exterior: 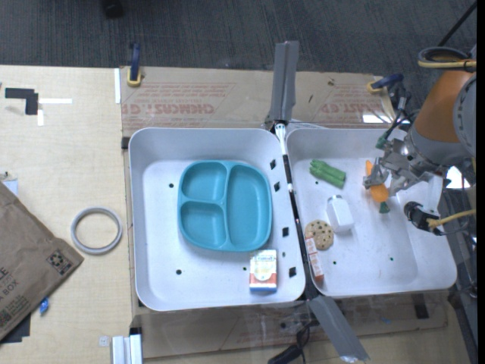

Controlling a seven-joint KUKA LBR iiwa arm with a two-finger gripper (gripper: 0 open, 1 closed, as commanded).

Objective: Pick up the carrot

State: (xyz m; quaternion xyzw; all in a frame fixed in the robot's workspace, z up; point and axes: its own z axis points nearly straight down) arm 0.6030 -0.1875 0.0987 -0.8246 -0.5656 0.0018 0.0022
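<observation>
The carrot (377, 188) is a small orange piece with a green tip, lying near the right side of the right bin (394, 275). My gripper (388, 174) hangs right over it, reaching in from the right, and its metal parts cover the carrot's upper end. The carrot looks low against the bin floor, and whether it is gripped is hidden.
The right bin also holds a green vegetable (327, 173), a white block (340, 212), a cookie (321, 234) and a red packet (313, 264) by the divider. The left bin (151, 226) holds a teal divided plate (226, 205) and a small carton (263, 271). A tape ring (96, 229) lies outside.
</observation>
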